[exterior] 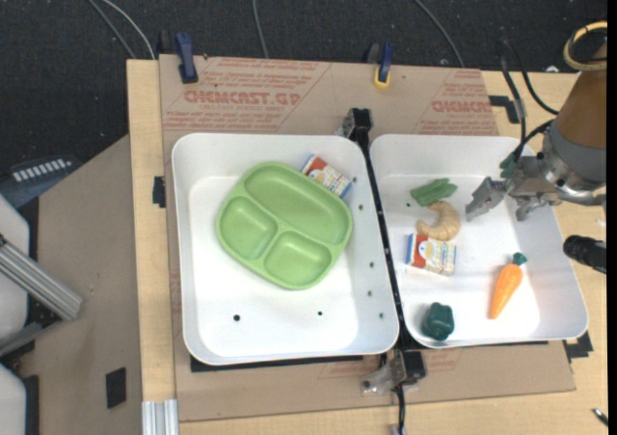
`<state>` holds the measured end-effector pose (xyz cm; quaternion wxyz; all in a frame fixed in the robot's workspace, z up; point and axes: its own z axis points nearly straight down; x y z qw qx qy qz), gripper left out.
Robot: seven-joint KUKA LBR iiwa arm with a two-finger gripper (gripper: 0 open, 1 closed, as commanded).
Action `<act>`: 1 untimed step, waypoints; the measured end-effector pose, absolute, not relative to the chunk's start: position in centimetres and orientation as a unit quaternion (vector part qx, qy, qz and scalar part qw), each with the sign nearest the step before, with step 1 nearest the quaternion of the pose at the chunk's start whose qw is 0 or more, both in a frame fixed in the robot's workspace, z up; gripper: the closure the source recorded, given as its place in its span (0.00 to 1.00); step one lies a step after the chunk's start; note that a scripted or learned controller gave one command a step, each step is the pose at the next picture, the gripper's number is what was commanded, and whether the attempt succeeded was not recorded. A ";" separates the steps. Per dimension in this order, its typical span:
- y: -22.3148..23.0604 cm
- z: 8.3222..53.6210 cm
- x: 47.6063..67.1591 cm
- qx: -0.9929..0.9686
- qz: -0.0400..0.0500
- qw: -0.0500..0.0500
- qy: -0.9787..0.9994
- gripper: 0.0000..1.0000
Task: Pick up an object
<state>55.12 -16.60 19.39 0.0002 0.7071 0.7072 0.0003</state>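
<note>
My gripper (505, 202) hovers over the back right part of the right bin (569, 312), open, with nothing between its fingers (482, 200). To its left lie a green leafy piece (431, 192) and a beige croissant-shaped toy (444, 221). A small printed carton (430, 255) lies below those. An orange carrot (505, 289) lies in front of the gripper, and a dark green toy (439, 321) sits at the bin's front edge.
The left bin (207, 327) holds a light green divided plate (284, 226) and a second small carton (326, 176) behind it. A black clamp (359, 122) sits where the bins meet at the back. Cables run along the right side.
</note>
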 end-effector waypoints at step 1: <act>-13.9 21.9 57.1 0.706 0.001 0.001 0.708 0.00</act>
